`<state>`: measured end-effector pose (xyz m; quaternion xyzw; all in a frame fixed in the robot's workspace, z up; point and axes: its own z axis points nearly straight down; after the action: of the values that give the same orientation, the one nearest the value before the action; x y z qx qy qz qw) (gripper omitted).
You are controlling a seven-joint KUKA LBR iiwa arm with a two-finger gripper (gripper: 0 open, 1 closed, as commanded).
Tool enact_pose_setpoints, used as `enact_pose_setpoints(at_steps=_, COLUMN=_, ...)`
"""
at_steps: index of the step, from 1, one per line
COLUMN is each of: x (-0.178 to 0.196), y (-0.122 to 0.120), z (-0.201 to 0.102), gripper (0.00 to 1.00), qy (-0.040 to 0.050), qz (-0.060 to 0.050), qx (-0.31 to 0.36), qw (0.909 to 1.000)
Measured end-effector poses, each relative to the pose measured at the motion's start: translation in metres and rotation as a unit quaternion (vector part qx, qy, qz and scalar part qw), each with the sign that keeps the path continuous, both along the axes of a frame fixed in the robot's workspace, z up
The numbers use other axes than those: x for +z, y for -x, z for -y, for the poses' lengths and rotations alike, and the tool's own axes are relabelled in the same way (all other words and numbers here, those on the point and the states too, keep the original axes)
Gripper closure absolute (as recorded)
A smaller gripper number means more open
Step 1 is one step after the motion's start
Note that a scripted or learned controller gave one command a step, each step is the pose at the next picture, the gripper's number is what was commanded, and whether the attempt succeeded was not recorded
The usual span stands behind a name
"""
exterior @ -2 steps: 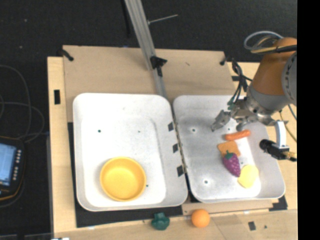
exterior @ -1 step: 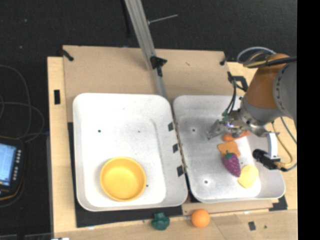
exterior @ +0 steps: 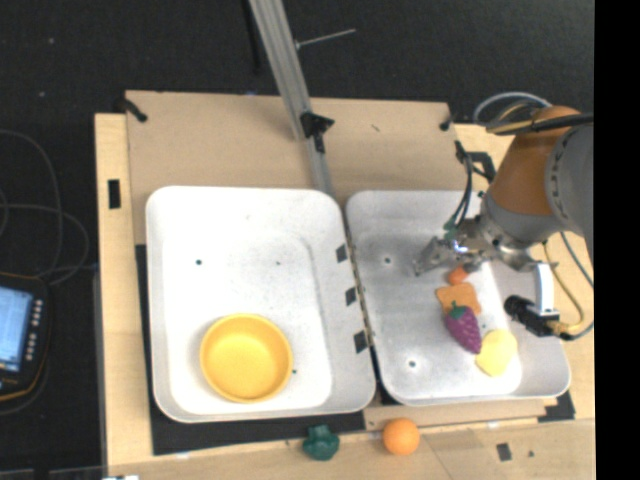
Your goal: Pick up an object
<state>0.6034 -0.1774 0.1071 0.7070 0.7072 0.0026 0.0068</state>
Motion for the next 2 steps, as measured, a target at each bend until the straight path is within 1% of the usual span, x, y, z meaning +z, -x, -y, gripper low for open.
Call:
enact_pose_setpoints(at_steps=1, x=0.012, y=-0.001, z=0.001, gripper=1.00, qy=0.0000, qz=0.002, qx=-0.001, qw=1.0000)
enact_pose_setpoints(at_steps=2, x=0.076, y=-0.003, z=-0.001, gripper=1.00, qy=-0.0019, qz=-0.003, qx=0.001, qw=1.0000)
